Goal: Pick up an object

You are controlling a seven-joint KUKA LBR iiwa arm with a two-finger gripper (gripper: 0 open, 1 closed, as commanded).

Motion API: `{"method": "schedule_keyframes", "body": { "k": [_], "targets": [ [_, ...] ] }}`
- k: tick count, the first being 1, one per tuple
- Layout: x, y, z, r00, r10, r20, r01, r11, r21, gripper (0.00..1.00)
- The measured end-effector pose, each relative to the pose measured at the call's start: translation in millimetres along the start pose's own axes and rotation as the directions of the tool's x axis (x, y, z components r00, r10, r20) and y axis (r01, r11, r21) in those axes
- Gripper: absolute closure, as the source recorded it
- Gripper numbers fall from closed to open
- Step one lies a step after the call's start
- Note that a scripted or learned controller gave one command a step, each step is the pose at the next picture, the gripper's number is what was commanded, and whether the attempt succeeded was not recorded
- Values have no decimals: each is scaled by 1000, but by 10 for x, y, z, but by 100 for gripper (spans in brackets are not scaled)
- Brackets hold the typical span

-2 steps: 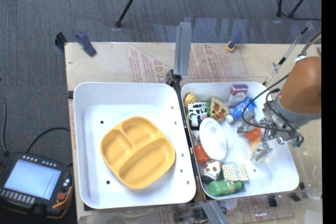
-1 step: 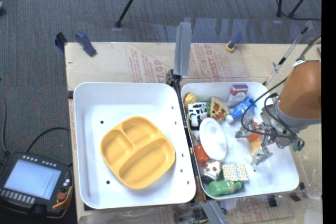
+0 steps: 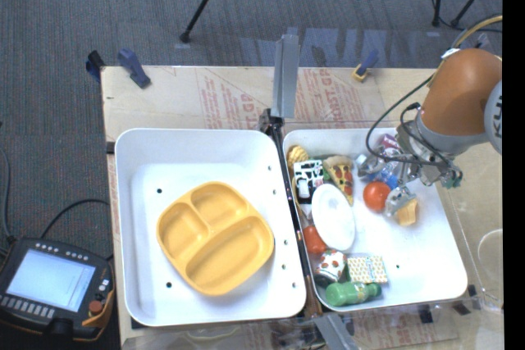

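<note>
Just left of the claw [image 3: 404, 191] in the camera view sits an orange ball [image 3: 376, 196], with a yellow wedge [image 3: 407, 211] right beneath; whether the claw is apart or together I cannot tell. The ball looks light, smooth and prone to roll, so I would pinch it across its middle.

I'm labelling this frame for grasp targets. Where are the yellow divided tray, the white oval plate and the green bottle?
yellow divided tray [image 3: 215, 235], camera view, on its centre ridge.
white oval plate [image 3: 333, 215], camera view, on its middle.
green bottle [image 3: 353, 293], camera view, on its body.
</note>
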State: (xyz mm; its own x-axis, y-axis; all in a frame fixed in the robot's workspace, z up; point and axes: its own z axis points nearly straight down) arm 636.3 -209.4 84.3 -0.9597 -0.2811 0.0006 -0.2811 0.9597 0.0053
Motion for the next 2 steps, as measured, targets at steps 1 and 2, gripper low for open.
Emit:
{"method": "schedule_keyframes", "body": {
  "k": [1, 2],
  "targets": [
    [-84, -30, -21, 998, -70, 2, 70, 998, 3, 0],
    [303, 103, -7, 999, -50, -1, 50, 999, 0, 0]
  ]
}}
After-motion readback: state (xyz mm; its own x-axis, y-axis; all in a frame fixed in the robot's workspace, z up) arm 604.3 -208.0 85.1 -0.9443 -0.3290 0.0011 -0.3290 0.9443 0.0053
